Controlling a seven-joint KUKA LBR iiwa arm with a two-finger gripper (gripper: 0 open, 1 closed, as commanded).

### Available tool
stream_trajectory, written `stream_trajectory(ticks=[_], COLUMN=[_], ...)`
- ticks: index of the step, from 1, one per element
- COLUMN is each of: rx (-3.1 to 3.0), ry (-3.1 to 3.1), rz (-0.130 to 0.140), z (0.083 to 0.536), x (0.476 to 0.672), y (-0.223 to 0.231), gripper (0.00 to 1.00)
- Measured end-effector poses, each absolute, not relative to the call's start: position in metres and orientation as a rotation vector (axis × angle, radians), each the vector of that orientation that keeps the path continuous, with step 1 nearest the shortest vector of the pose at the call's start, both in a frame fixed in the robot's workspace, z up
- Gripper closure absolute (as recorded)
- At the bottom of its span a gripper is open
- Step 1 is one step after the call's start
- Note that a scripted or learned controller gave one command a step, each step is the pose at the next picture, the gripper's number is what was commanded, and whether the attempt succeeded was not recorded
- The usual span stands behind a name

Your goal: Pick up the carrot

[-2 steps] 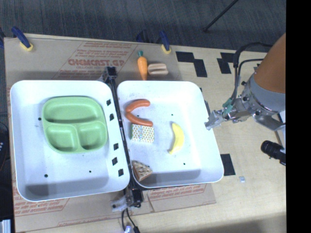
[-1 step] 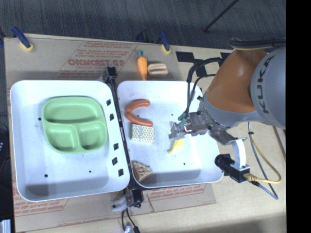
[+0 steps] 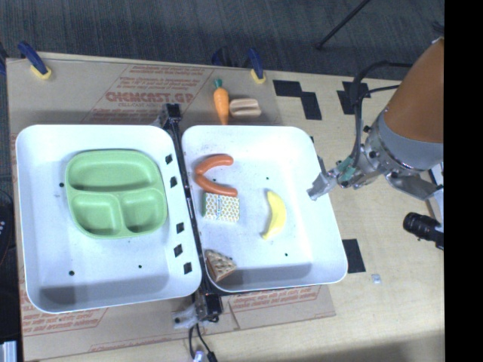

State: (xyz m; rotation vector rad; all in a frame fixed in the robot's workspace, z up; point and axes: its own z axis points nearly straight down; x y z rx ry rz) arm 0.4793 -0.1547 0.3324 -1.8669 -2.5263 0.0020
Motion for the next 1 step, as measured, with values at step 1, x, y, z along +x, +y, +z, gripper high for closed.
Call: stream_trajectory(ticks=[1], rx=[-1.799], ry=[-2.571], rz=[0.003], z=[0.2684], x=[0.4763], y=[-0.0774], gripper=[1.00])
